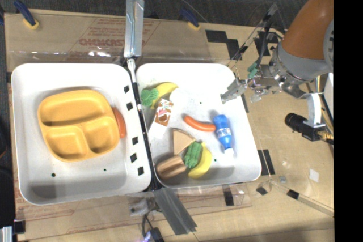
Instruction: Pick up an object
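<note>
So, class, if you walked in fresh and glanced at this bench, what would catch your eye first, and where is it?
Most likely the big yellow divided tray, which takes up much of the left bin. Next, the bright clutter in the right bin: a blue bottle beside an orange sausage, with the grey and orange arm at the right edge.
</note>
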Controlling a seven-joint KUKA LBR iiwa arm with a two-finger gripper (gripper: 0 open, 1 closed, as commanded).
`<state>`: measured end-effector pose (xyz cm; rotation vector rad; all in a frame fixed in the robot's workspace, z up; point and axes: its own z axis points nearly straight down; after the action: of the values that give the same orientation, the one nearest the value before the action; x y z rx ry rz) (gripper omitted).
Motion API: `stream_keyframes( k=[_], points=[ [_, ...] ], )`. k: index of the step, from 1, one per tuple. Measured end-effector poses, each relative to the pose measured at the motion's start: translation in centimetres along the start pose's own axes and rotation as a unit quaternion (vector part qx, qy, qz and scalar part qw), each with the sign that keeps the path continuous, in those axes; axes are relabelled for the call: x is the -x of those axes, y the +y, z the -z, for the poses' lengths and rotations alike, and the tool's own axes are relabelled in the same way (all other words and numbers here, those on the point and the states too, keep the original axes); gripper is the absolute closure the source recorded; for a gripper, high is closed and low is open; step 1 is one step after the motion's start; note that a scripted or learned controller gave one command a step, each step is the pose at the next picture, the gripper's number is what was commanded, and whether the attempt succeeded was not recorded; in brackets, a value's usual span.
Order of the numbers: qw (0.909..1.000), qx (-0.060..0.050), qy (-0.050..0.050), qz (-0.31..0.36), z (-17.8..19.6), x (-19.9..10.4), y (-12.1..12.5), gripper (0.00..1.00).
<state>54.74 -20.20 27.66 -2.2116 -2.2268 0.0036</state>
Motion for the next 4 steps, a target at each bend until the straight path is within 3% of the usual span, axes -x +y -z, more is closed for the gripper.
stream_keyframes(
  k=[1, 2, 3, 4],
  points=[
    [0.9879, -0.003, 0.001, -0.155, -13.4, -2.3, -1.6, 0.0],
    [0.9965, 0.002, 0.0, -0.084, -5.0, -2.0, -3.4, 0.0],
    [0.986, -0.003, 0.001, -0.166, -15.5, -0.4, -3.5, 0.0],
    [0.9864, -0.002, 0.001, -0.164, -14.4, -0.4, -3.3, 1.0]
  ],
)
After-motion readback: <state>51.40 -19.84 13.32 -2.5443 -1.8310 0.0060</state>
